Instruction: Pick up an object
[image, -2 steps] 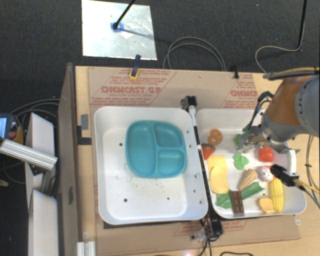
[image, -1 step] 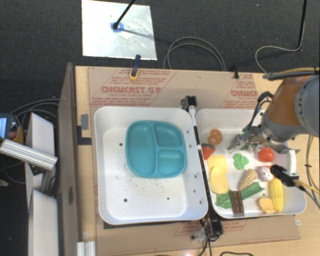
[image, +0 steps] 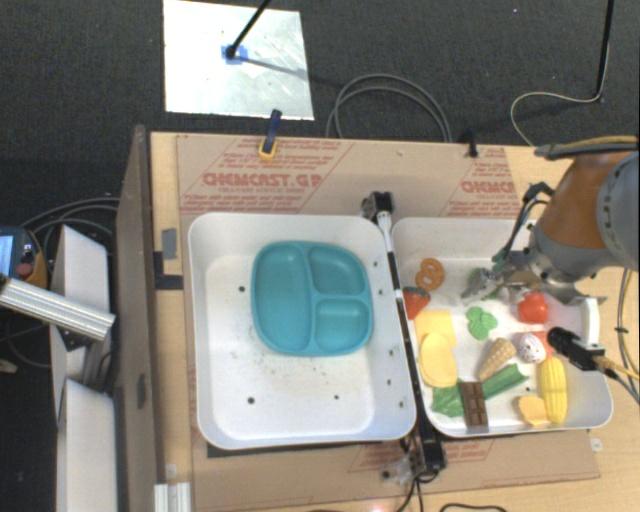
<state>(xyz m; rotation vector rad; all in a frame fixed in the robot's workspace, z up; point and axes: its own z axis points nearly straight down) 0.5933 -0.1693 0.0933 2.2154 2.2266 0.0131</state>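
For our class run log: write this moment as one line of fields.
arm: over right bin | gripper: low, near pretzel and green toy | grasp: not visible | left bin: teal divided plate

bins (image: 300, 425): smooth white plastic, slightly scuffed
divided plate (image: 310, 298): matt teal plastic
toy food (image: 437, 360): glossy plastic
bench (image: 300, 172): printed brown cardboard
sheet, upper left (image: 238, 62): shiny foil
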